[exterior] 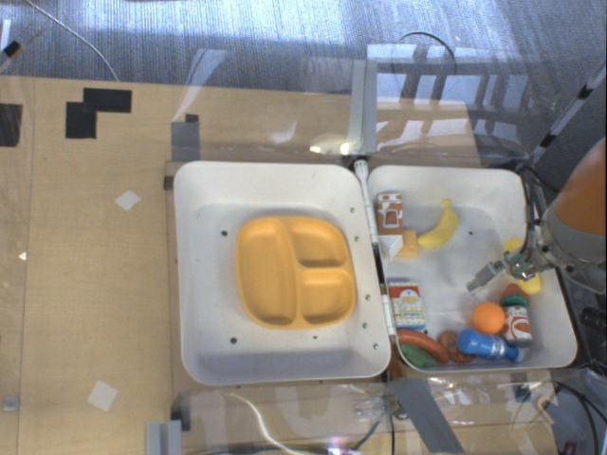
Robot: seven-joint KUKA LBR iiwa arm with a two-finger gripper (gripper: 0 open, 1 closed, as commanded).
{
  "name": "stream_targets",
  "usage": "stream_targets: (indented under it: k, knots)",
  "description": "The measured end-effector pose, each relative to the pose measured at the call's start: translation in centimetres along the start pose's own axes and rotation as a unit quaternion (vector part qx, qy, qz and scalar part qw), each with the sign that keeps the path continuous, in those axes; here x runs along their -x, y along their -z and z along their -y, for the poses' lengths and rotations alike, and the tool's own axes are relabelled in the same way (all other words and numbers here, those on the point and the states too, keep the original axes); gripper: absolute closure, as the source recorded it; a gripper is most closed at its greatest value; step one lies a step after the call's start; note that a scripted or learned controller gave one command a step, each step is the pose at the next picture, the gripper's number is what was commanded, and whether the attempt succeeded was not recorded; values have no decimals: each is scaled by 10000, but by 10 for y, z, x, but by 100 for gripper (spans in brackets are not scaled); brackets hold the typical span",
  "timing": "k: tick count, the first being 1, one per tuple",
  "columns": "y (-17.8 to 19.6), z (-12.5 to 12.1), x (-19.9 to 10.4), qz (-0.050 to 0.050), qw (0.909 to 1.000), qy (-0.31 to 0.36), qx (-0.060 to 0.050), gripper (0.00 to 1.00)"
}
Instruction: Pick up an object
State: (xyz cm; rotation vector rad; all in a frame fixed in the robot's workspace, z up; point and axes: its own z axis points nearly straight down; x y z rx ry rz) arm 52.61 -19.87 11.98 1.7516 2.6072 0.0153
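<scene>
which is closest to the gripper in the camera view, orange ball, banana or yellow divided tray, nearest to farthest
Measured from the gripper, low over the right bin's right side:
1. Orange ball, just below it, in the right bin.
2. Banana, up and to the left, in the same bin.
3. Yellow divided tray, far left, in the middle of the left bin.

Pretty clearly a robotics lab setup, not anyone's kitchen. Two white bins [275, 183] sit side by side on a plywood bench [85, 282] with clear plastic guard panels [427, 93] around them, black tape marks [95, 110] on the wood, loose cables [57, 22] trailing over grey carpet [285, 17], and toy food like a plastic banana [438, 226].
</scene>
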Motion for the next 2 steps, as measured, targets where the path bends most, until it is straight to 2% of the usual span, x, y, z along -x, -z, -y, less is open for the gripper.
stream_targets:
  k: [1, 2]
  knots:
    - [-33, -106, 18, 52, 9998, -167, 10, 0]
    - [-33, -125, 10, 47, 9942, 1072, -12, 0]
